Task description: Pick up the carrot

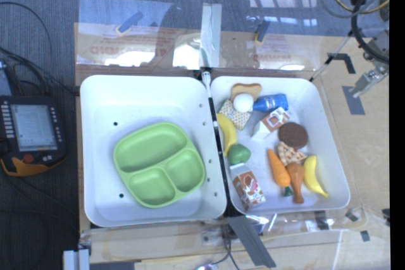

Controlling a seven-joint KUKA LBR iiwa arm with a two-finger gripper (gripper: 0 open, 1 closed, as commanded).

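Observation:
The carrot (278, 168) is a short orange piece with a green stub at its lower end. It lies in the right bin (329, 129), toward the front, slanting down to the right. A brown drumstick (295, 179) touches its right side and a waffle piece (290, 152) lies just above it. Nothing covers the carrot from above.
The right bin also holds two bananas (313, 175) (227, 130), a green lime (238, 153), a small carton (248, 190), a brown cookie (293, 134), a blue packet (271, 102), an egg (243, 102) and bread (246, 90). The left bin (101, 104) holds a green divided plate (159, 164).

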